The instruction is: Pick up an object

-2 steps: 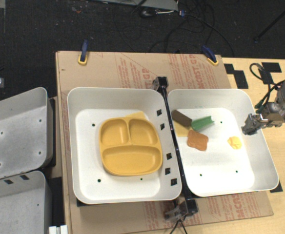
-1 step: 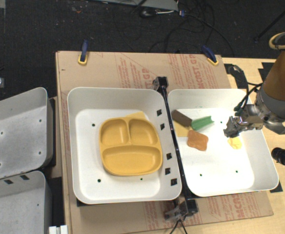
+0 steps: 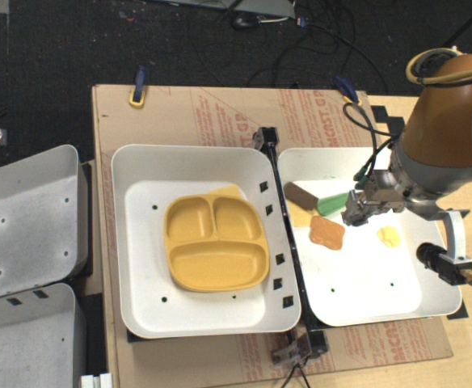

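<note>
Objects wait in the right bin (image 3: pixel 438 297): an orange block (image 3: pixel 326 233), a green piece (image 3: pixel 330 204), a brown piece (image 3: pixel 301 195) and a yellow bit (image 3: pixel 389 236). Gripper (image 3: pixel 356 213) hangs just beside the green piece; its grasp cannot be made out, so lifting looks not yet done.

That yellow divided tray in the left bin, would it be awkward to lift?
Probably. The yellow tray looks like stiff moulded plastic, so it likely won't flop. It lies flat and wide in the left bin, so it shouldn't roll, but its smooth, low rim may slip from a narrow pinch.
</note>
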{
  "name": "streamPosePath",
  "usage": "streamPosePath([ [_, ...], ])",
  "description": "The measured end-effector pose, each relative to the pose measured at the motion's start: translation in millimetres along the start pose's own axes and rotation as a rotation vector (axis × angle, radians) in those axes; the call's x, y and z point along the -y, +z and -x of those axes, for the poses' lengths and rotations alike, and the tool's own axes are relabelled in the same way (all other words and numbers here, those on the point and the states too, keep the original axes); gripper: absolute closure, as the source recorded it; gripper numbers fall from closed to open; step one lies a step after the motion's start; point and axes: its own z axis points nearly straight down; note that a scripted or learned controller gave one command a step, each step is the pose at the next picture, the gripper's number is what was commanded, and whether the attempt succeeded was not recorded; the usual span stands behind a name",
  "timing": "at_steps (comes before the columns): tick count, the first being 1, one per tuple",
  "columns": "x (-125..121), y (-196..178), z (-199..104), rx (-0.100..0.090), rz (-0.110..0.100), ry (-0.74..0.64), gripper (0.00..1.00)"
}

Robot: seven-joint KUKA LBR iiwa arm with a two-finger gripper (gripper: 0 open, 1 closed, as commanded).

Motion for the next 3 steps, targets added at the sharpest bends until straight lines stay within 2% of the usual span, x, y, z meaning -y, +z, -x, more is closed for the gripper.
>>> streamPosePath([
  [1, -13, 15, -52, 0.000, -0.002, 0.000, 1.00],
  [3, -21, 7, -153, 0.001, 0.001, 0.001, 1.00],
])
